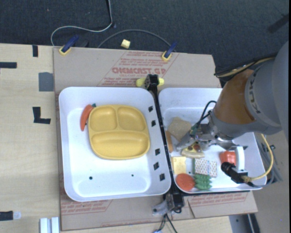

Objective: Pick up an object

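Note:
My gripper (196, 141) is low in the right bin (184, 102), reaching in from the right among the toy foods. Just below it lies a pale yellow piece (193, 153). A tan bread-like piece (178, 128) lies to its left, touching or nearly touching it. Along the bin's front are a yellow square (178, 166), a speckled white square (205, 168), a red tomato (185, 181) and a green piece (202, 181). An orange-red piece (227, 157) sits to the right, under the wrist. I see nothing clearly held.
The left bin (70, 144) holds a yellow divided plate (119, 131) and an orange carrot (86, 116) by its left wall. A black divider (158, 130) with clips runs between the bins. The arm's grey body (252, 106) covers the right bin's right side.

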Controlling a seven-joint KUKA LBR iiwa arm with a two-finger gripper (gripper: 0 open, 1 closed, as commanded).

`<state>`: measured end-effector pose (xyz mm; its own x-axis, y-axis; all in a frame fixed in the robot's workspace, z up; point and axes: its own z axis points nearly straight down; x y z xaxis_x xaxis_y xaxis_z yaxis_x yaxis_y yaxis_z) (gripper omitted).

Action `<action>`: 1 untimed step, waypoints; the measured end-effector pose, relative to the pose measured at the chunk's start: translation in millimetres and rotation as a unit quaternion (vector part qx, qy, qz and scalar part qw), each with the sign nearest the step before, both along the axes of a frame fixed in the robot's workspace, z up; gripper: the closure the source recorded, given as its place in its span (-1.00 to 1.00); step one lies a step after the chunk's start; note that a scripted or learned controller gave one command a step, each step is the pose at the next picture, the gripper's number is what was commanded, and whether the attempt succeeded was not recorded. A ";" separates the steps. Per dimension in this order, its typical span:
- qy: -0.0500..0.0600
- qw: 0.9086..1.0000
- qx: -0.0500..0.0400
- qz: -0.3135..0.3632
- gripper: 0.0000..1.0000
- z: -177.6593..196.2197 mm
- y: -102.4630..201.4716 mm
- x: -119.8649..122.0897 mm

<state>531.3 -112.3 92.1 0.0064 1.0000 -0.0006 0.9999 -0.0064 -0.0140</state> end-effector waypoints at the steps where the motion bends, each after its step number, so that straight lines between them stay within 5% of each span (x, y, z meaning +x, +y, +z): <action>1: -0.007 1.000 -0.002 0.000 -1.00 58.6 -71.0 -41.2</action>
<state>490.1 -183.2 150.7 0.0073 1.0000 -0.0049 1.0000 -0.0073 0.0010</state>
